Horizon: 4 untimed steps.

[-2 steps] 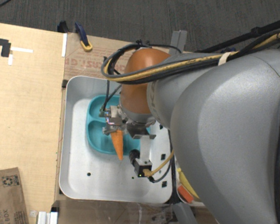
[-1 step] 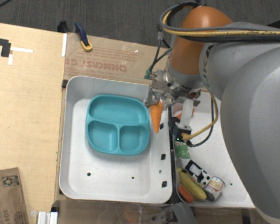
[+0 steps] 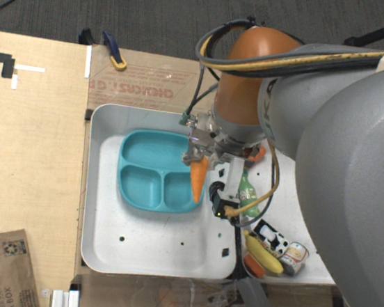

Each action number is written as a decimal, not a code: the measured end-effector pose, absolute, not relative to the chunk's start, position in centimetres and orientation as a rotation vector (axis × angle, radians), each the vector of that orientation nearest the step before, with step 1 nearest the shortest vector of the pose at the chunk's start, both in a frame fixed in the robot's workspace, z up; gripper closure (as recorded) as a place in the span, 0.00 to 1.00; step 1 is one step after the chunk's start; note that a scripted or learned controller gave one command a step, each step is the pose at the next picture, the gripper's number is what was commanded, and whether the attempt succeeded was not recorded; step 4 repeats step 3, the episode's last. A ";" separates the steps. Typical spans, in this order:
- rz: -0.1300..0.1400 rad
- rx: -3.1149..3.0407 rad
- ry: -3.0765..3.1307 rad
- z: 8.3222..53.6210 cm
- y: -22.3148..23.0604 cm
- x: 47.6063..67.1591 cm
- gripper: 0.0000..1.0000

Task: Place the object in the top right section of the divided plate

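Note:
A blue divided plate [image 3: 149, 172] lies in the white bin [image 3: 151, 253], with one long section at the far side and two smaller ones nearer the camera. My gripper [image 3: 197, 158] hangs over the plate's right edge, shut on an orange carrot [image 3: 197, 177]. The carrot points down toward the camera, its tip over the rim by the near right section. I cannot tell whether the carrot touches the plate.
To the right of the plate, partly under the arm, lie a green item [image 3: 247, 190], a yellow banana [image 3: 265, 256], a black-and-white toy [image 3: 273, 240], a small can [image 3: 295, 258] and a red piece [image 3: 253, 265]. A cardboard sheet [image 3: 24, 148] covers the left bench.

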State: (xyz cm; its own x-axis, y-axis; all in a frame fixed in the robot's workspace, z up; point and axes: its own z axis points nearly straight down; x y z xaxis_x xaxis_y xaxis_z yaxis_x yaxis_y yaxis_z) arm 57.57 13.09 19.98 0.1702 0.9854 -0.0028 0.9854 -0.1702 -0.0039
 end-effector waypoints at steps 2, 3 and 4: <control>0.008 -2.263 -2.178 13.8 18.1 58.0 1.00; 0.008 -2.210 -2.231 12.2 14.9 56.5 1.00; 0.008 -2.210 -2.231 12.2 14.9 56.5 1.00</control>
